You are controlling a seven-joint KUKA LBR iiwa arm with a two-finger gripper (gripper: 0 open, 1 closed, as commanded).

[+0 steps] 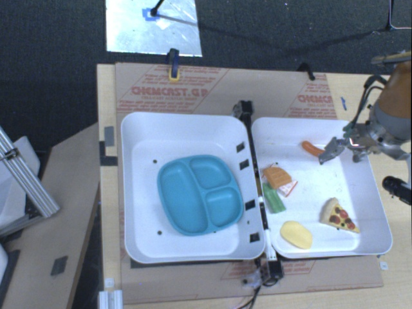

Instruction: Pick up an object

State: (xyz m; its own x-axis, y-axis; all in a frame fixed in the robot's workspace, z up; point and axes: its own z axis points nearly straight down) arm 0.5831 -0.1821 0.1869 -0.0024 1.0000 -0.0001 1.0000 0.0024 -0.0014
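Reading "CHEMCAST GP" on brown sheet (168, 90) behind 2 bins; hand (336, 149) state unclear, beside sausage (312, 149).

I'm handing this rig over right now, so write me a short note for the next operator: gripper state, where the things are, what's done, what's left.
Gripper: over the right bin, near its far right side, close to the sausage. Nothing seen between its fingers; open or shut can't be told.
Right bin: sausage at the far end, orange piece and green piece by the divider, yellow piece and pizza slice at the near end.
Left bin: blue tray.
Done: arm is in over the right bin.
Left: grasp and lift one thing; nothing is picked yet.
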